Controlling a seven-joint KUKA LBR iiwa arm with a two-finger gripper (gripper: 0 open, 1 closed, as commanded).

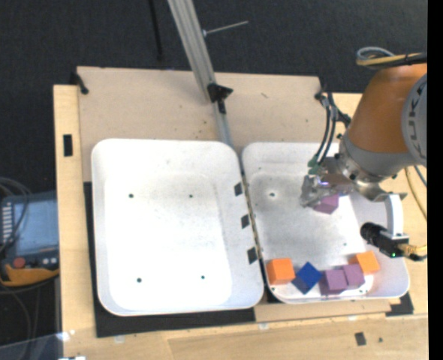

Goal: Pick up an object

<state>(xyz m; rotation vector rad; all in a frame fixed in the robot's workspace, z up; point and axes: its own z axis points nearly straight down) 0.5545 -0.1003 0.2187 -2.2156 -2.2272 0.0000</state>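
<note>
Nearest the camera, along the front wall of the right bin (275, 163), a row of blocks lies well below the claw (317, 193). From left to right there is an orange block (281, 270), a blue block (308, 277) tilted on its corner, two purple blocks (340, 279) pressed side by side, and a smaller orange block (368, 261) at the right end, a little farther back. All of these sit apart from the claw, toward the viewer.

Higher in the same bin, the claw hangs over the bin's middle. A small purple block (326, 203) sits right at its tips, just below and slightly right of them. Whether it is gripped between the fingers or merely beneath them cannot be told, nor can the width of the claw's opening, since the wrist hides the fingers.

To the claw's left, beyond the bins' shared edge, lies the left bin (101, 201). Behind the claw rises the grey arm with its orange band (383, 115), coming in from the right. Both bins rest on the tan counter (131, 100), whose back edge lies farthest away.
</note>
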